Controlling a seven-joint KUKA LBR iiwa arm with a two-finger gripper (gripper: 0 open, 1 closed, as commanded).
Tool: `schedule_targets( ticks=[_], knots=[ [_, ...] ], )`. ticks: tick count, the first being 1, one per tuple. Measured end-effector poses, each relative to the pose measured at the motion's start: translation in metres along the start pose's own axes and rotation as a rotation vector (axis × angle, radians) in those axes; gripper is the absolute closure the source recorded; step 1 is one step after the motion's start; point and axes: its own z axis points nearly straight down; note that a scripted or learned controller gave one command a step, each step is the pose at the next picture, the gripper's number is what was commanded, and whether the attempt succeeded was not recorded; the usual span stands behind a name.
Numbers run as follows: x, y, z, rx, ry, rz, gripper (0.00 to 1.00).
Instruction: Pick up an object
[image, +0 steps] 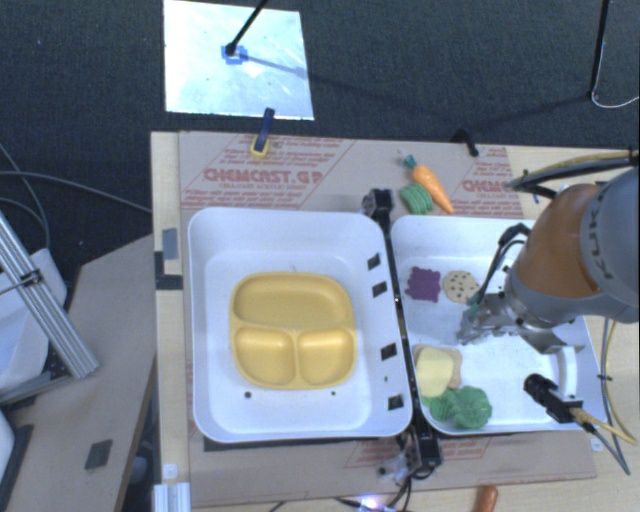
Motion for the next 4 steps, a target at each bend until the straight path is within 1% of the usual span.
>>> schedule_targets(
  ticks=[1,2,3,4],
  knots=[
    [0.061,-0.041,-0.094,-0.003,0.003,-0.006,1.00],
    [0.100,-0.040,-0.089,0.001,0.002,-0.005,1.00],
    [0.143,-0.039,-0.154,-0.005,0.003,-0.007,1.00],
    [0.203,-0.041,-0.120,0.005,0.002,-0.007,1.00]
  ],
)
